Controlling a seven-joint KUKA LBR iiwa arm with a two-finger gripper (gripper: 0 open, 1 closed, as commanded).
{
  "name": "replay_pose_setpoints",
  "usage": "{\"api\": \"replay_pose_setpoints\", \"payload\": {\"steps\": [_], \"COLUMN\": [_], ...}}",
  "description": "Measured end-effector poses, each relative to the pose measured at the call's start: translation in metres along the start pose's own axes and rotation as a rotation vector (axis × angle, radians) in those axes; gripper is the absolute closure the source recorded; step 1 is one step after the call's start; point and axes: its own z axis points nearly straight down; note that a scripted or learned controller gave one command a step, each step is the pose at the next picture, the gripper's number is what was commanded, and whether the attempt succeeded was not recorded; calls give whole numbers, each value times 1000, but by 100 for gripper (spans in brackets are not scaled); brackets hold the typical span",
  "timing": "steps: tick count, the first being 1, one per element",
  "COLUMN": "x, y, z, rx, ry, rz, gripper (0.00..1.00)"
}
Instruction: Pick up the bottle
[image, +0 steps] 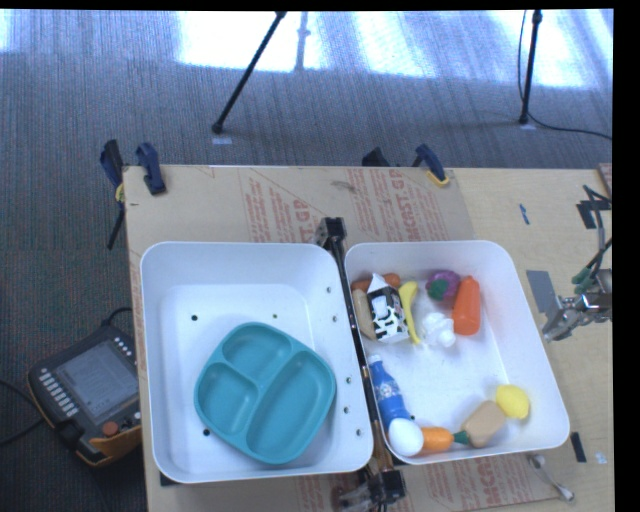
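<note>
cardboard surface (290, 200) bore two bins; we saw the bottle (388, 394) lying against the right bin's (535, 330) left wall, ungrasped; the hand (572, 318) waited outside, its grip unreadable; approach came next

Faint red printing runs across the brown cardboard sheet (270, 205) under the bins, upside down from this angle and too blurred to read with confidence; the bottle (388, 392) carries a blue label with illegible marks; the small carton (384, 310) shows only black-and-white patches.
</note>
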Motion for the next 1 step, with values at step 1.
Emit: {"api": "replay_pose_setpoints", "payload": {"steps": [1], "x": [0], "y": [1], "z": [-6], "rx": [7], "ry": [3], "rz": [-5], "gripper": [100]}}
